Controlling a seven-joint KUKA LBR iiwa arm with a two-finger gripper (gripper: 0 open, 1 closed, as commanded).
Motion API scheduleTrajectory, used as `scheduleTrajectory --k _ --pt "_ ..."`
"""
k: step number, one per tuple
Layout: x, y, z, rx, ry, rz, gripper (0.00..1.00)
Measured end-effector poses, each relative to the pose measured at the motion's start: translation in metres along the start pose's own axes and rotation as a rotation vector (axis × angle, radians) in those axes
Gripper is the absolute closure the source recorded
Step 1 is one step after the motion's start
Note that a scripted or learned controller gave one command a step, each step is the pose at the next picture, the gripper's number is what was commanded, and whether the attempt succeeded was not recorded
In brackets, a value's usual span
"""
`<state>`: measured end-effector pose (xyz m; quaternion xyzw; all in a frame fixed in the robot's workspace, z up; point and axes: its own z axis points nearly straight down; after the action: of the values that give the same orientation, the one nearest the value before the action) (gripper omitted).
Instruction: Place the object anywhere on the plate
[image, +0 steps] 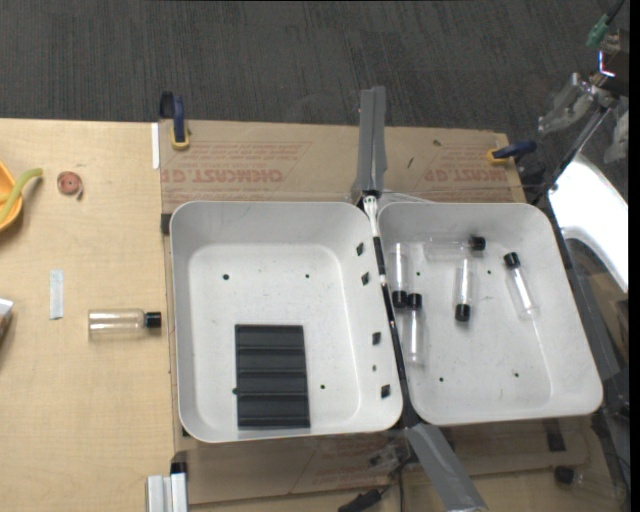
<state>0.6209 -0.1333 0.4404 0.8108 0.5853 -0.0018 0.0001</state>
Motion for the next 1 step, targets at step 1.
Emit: scheduleTrajectory --k 1 --pt "-0.0823 -0.0160 0.0002 0.001 0.001 -0.076 0.00"
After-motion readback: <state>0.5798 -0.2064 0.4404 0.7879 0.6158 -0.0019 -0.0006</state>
